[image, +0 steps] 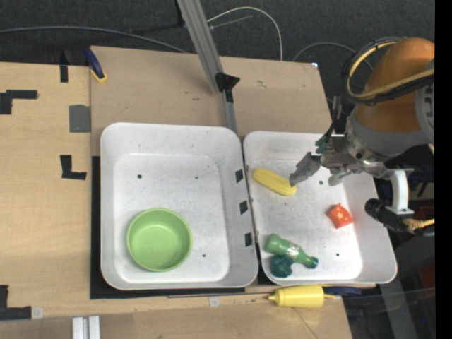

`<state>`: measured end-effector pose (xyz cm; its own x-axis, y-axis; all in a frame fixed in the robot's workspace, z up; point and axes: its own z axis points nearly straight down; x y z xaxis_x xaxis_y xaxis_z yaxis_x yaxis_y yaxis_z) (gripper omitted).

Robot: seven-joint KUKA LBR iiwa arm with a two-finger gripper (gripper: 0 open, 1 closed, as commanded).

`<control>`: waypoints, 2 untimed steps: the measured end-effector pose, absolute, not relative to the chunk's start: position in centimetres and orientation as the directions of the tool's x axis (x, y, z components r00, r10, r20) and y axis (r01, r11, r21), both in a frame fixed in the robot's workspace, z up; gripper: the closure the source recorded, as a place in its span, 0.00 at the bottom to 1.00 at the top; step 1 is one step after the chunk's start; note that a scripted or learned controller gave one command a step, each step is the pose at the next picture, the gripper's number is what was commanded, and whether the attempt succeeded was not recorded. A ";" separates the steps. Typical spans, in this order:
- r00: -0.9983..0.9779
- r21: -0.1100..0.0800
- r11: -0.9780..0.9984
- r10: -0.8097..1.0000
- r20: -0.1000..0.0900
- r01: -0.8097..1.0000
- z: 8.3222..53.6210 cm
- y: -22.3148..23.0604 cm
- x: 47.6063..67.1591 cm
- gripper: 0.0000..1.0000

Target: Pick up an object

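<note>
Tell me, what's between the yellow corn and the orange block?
In the camera view, just bare white bin floor lies between the yellow corn and the orange block.

desk (pixel 162 83): tan top, black tape marks at left | grey slanted pole (pixel 201 34): rises from the desk's far side, black clamp at its foot | thin cables (pixel 247 13): loop over dark floor behind | blue-yellow clip (pixel 96 65): desk's far left corner

Two white bins (pixel 113 189), one green bowl (pixel 159 239), roughly five small objects (pixel 274 181) (one outside).
</note>
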<state>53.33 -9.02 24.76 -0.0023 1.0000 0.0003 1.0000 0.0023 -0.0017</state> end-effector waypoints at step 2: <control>-0.001 -0.006 0.001 1.000 0.000 1.000 20.4 -9.0 53.6 0.00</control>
